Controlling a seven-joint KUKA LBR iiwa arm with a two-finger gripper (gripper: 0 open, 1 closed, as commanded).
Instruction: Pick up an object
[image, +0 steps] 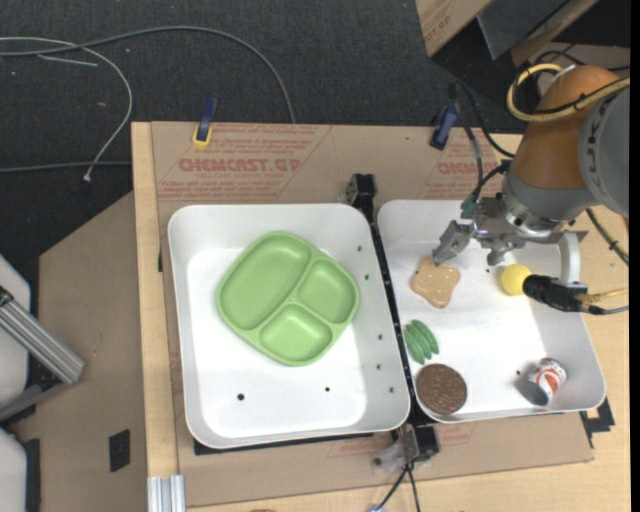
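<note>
White plastic bins are being shown side by side on the cardboard-covered bench (260, 165). The left bin (200, 400) is being occupied by a green divided plate (288, 297), which is lying flat near the bin's centre. The right bin (480, 395) is being shared by five small things: a tan biscuit-shaped piece (436, 284) at about ten o'clock of the bin, a yellow ball (514, 279) at about one o'clock, a green ridged piece (421, 340) against the wall at nine o'clock, a brown disc (441, 388) at seven o'clock, and a small red-and-white can (544, 379) lying at five o'clock. The grey and orange arm (555, 140) is being seen reaching in from three o'clock, with its claw (468, 238) hanging over the upper part of the right bin. The claw is being held spread apart, with nothing between its fingers; one finger (449, 243) is pointing down just above the tan biscuit-shaped piece, at its twelve o'clock edge. Contact between them cannot be judged. The yellow ball is lying near the claw, at its four o'clock.
</note>
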